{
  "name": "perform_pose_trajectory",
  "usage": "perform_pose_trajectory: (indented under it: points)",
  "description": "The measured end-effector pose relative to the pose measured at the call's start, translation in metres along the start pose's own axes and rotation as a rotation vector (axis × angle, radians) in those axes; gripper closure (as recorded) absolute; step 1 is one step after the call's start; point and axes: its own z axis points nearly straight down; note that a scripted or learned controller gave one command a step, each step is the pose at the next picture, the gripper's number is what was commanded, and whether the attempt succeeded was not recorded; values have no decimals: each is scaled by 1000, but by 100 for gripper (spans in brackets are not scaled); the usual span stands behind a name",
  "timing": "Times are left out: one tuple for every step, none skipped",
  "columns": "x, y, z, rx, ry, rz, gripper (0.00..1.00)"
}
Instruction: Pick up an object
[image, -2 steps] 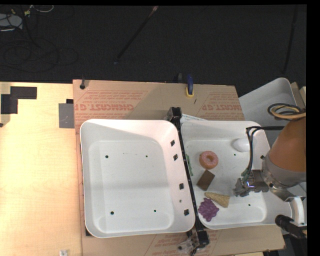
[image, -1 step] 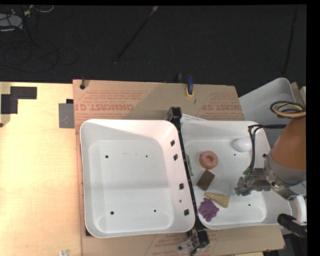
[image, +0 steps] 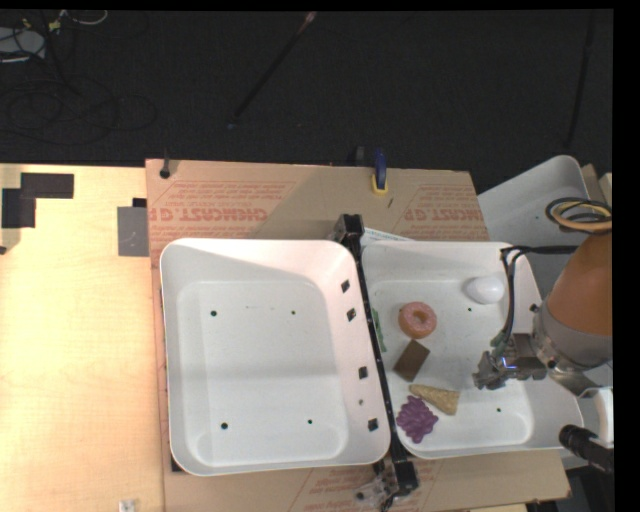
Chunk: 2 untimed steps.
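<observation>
Gripper (image: 497, 368) sat low over the right bin (image: 520, 432), right of centre, arm coming in from the right edge. Couldn't tell if it was released or clenched: too small and dark at this angle. Nothing visibly between its tips.

All the candidate objects were in the right bin, left of the gripper and apart from it:
- Wedge (image: 436, 397), tan, long axis roughly left-right with a slight tilt; narrow tip pointed left/up toward the brown block, wide end toward the gripper. Nearest item to the gripper, just down-left of it.
- Brown block (image: 411, 359), tilted diagonally, just above the wedge tip, close enough that contact couldn't be ruled out.
- Doughnut (image: 418, 320), pink, lying flat, just above the block.
- Purple grape cluster (image: 417, 419), below the wedge near the bin's front wall, long axis roughly up-down.
- White rounded object (image: 486, 290), up near the back of the bin, well apart from the others.

Block, wedge and grapes were crowded along the bin's left side near the black clips (image: 362, 372) on the divider edge. Left bin (image: 180, 350) held no items. Black cable (image: 512, 290) ran down to the wrist.
</observation>
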Motion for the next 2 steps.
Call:
perform_pose_trajectory:
  points:
    - [55, 2, -112, -19, -2, -27, 100]
    - [153, -1, -222, -20, 0, -33, 100]
